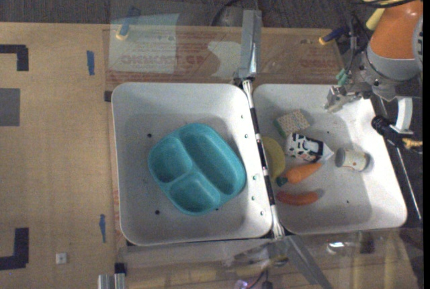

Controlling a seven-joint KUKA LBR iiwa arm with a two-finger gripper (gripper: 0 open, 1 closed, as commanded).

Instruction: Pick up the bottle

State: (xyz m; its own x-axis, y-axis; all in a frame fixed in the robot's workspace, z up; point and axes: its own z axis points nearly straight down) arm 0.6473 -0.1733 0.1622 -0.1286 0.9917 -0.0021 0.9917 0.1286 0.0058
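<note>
The bottle point(353, 159) is small and pale, with a grey-white body. It lies on its side in the right part of the right bin point(383, 210). My gripper point(335, 98) hangs over the far right corner of that bin, below the arm's orange band. It is well back from the bottle and slightly to its left, with bare bin floor between them. Nothing is seen in its grasp.
Left of the bottle lie a black-and-white patterned toy point(306, 145), a tan checkered block point(292, 121), a yellow piece point(272, 156), a carrot point(301, 173) and an orange-red piece point(297, 197). The left bin point(134, 106) holds a teal divided plate point(197, 167).
</note>
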